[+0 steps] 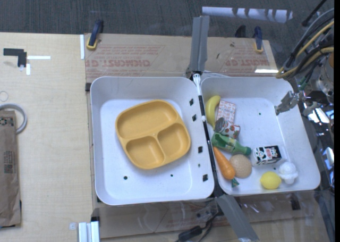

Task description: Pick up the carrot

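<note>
The orange carrot (224, 164) lies in the right bin (297, 134) near its front left corner, tip pointing toward the front. It rests against a beige round potato (242, 166), with a green item (229, 143) just behind it. My gripper (287, 102) hovers over the right bin's back right part, well away from the carrot and above bare bin floor. Nothing is seen held in it.
The right bin also holds a banana (212, 109), two small printed cartons (226, 119), a black-and-white milk carton (266, 154), a lemon (270, 181) and a white garlic (288, 172). A yellow divided plate (153, 133) sits in the left bin (106, 172).
</note>
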`<state>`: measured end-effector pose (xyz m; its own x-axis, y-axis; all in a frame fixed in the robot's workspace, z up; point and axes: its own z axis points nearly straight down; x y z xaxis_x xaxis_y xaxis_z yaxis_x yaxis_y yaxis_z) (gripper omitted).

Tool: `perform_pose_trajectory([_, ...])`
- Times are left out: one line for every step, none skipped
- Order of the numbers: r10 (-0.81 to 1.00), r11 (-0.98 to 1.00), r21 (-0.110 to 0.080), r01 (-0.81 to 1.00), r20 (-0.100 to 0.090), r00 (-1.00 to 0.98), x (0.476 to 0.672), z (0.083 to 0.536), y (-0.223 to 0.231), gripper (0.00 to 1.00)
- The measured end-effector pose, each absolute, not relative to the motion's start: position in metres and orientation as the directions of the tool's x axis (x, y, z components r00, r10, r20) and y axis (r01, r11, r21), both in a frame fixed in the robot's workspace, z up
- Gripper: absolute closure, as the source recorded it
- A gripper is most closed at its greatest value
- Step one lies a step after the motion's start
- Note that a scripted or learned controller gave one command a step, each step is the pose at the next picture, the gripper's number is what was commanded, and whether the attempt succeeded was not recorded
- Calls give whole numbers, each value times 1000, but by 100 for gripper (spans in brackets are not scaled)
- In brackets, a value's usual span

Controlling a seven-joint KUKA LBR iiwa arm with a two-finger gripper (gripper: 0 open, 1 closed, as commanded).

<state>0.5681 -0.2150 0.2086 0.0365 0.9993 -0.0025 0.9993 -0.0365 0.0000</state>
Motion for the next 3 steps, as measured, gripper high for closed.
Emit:
perform_pose_trajectory([996,-90,-2,996,-3,90,498,342,-217,0])
perform_pose_trajectory([890,-456,-3,890,-4,456,491,440,-200,0])
perform_pose_trajectory([683,-730,-3,683,-6,730,478,440,-212,0])
